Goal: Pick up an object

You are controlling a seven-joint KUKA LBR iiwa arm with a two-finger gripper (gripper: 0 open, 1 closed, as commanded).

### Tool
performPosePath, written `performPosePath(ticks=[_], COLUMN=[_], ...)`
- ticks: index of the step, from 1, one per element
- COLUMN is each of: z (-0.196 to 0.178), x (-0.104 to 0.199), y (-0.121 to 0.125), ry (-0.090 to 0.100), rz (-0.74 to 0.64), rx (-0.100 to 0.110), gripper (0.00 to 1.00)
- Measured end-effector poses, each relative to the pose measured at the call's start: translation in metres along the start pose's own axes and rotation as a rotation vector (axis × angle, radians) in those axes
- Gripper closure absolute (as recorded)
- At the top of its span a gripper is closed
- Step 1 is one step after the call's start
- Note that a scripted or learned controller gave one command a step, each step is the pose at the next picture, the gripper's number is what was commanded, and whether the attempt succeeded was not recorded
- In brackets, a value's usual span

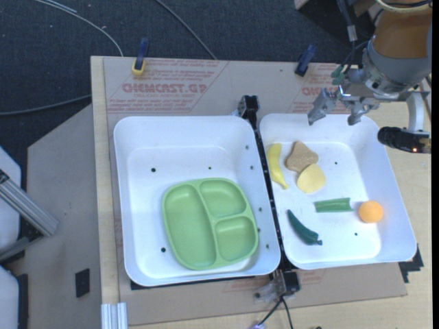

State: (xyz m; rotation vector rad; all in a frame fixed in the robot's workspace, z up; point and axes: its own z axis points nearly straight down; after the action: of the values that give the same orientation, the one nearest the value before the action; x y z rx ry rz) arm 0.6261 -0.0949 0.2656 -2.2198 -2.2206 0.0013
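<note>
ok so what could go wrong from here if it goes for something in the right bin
The gripper, fingers spread, hovers over the right bin's far rim, so a straight descent might strike it. The banana, bread slice and potato slice crowd together, so it could nudge neighbours. The orange ball may roll away.

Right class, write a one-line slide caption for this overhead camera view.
Open gripper above the right bin of toy food; green divided plate in the left bin.
</note>
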Motion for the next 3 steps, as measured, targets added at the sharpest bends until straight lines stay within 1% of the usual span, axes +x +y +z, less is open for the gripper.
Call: performPosePath(ticks=[1, 2, 3], z=[0.051, 0.114, 0.172], x=[-0.008, -0.007, -0.010], y=[0.005, -0.001, 0.006], ry=[0.000, 0.001, 0.001], rz=[0.002, 0.001, 0.001], rx=[0.005, 0.008, 0.007], gripper=[0.00, 0.00, 0.00])
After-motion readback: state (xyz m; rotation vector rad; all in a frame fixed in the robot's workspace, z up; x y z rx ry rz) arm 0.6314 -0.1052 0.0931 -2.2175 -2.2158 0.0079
